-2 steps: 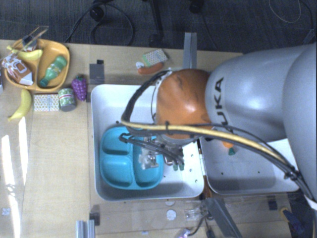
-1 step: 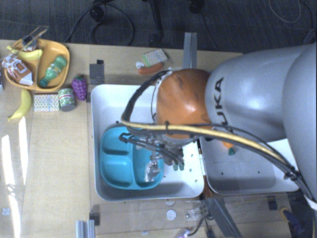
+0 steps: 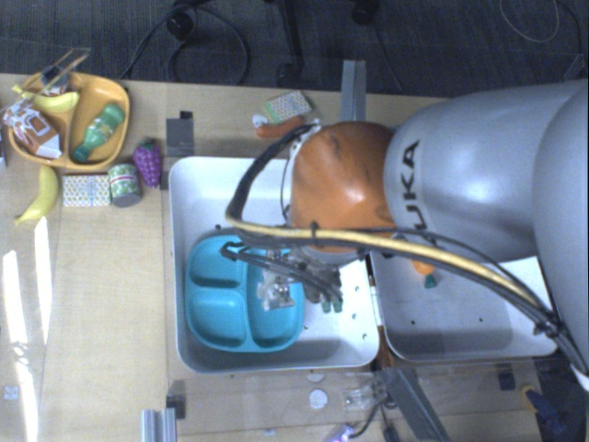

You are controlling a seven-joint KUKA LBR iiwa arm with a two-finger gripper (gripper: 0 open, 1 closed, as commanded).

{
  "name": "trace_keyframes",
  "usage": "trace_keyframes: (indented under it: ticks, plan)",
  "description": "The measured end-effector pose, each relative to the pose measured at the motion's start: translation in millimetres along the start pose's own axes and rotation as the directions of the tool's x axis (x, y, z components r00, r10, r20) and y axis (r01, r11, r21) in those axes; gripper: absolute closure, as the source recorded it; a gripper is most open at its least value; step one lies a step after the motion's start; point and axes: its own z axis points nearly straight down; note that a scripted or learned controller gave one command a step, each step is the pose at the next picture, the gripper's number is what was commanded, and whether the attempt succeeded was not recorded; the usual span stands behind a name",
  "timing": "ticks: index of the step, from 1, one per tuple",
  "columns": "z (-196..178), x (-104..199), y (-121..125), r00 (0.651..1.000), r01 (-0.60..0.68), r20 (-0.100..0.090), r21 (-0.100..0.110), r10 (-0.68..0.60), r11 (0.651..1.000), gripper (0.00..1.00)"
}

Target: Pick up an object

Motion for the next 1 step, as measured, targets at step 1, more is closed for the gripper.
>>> trace_keyframes:
  ticks: [1]
  plan:
    - [0.1, 0.0, 0.0, 1.000, 0.000, 0.000, 0.000, 0.000, 1.000, 0.00]
